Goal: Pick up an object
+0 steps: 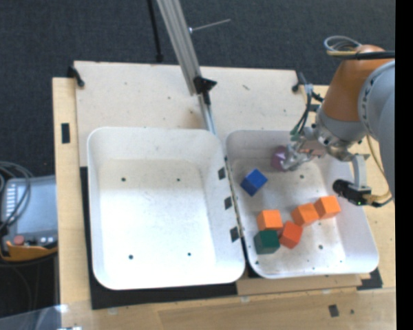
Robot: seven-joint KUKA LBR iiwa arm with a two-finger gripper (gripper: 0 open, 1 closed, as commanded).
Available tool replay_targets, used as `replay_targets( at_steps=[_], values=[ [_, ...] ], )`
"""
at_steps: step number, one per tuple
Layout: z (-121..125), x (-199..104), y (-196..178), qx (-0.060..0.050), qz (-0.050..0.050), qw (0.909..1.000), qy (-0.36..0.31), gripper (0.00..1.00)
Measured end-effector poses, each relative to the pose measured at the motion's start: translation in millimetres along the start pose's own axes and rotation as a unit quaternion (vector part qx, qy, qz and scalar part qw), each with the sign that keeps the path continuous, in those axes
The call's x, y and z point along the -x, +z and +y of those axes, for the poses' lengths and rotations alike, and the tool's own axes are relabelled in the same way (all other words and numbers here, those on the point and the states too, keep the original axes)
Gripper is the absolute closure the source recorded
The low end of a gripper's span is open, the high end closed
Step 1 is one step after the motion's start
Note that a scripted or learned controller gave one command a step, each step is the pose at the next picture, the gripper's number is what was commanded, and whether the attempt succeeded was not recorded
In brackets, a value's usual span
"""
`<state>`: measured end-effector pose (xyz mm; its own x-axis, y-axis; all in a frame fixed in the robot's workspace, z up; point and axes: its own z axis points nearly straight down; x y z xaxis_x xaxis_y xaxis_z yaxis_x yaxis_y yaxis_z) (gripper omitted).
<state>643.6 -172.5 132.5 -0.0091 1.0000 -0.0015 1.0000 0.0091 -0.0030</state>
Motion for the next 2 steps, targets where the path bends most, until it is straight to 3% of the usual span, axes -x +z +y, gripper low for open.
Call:
replay_targets(
  at_steps=[2],
  values=[
    [-4,0,-129,0.006,0.0,1.0,0.0,1.0]
  ],
)
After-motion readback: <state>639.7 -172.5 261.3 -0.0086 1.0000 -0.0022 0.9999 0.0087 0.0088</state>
